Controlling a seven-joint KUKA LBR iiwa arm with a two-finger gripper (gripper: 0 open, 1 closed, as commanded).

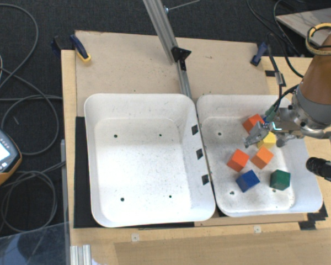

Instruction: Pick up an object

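We see two white bins side by side on the tabletop (127, 59). The left bin (99, 115) has a speckled floor, and the right bin (220, 109) holds six small blocks. The arm (320, 87) comes in from the right, and its pincer (259, 134) hangs low over the cluster of blocks in the right bin. It sits just beside an orange block (252, 122) and a yellow block (269, 139). We cannot tell how far the pincer is parted, nor whether it has hold of anything. Nearer the front edge lie two more orange blocks (238, 160) (262, 158), close together, then a blue block (247, 180) and a green block (280, 179). We can read no labels or writing anywhere.
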